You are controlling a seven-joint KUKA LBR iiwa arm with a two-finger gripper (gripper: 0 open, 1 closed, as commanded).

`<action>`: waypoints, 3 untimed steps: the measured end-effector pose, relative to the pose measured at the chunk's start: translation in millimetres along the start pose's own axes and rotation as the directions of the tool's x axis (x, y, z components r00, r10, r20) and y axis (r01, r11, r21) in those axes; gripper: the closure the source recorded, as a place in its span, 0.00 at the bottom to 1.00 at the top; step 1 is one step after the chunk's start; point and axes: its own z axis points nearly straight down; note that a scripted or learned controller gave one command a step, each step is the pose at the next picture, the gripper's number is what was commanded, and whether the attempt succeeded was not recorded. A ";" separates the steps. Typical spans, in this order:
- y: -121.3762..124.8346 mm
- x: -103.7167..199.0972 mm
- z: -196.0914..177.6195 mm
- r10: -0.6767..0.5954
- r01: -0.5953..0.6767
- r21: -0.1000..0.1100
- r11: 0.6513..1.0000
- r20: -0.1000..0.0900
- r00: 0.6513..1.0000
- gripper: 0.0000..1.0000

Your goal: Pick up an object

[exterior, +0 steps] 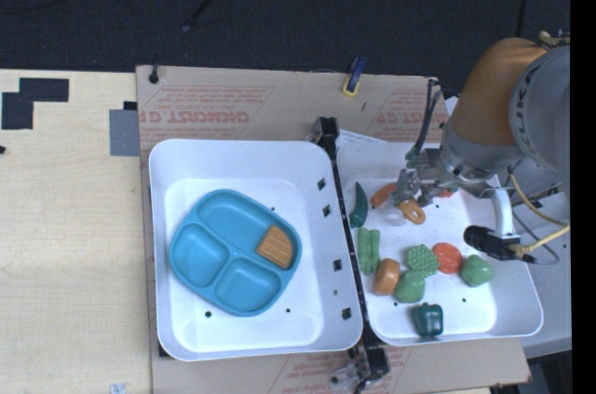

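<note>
My gripper (411, 190) hangs low over the upper middle of the right bin (521, 319), reaching in from the right. Just below it lies a small orange-and-yellow toy piece (413, 213), touching or nearly touching the gripper's tip; I cannot tell whether it is held. Another orange piece (382, 195) lies just to the gripper's left. Lower in the bin lie a green ridged block (369, 250), an orange-brown piece (386, 276), a bumpy green piece (422, 258), a red-orange piece (448, 257), two pale green pieces (476, 271) (409, 289) and a dark green pepper (427, 319).
A dark green pod (358, 204) lies against the right bin's left wall. The left bin (186, 161) holds a blue divided plate (209, 252) with a tan waffle piece (276, 246) on it. A black part with cables (491, 240) juts from the arm over the right bin.
</note>
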 end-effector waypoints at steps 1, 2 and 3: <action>6.1 -8.4 -48.1 0.000 0.000 -0.003 1.000 0.001 1.000 1.00; 6.3 -9.2 -86.0 0.000 0.000 -0.002 1.000 0.000 1.000 1.00; -12.0 39.7 -94.2 -0.002 0.002 0.003 1.000 -0.001 1.000 1.00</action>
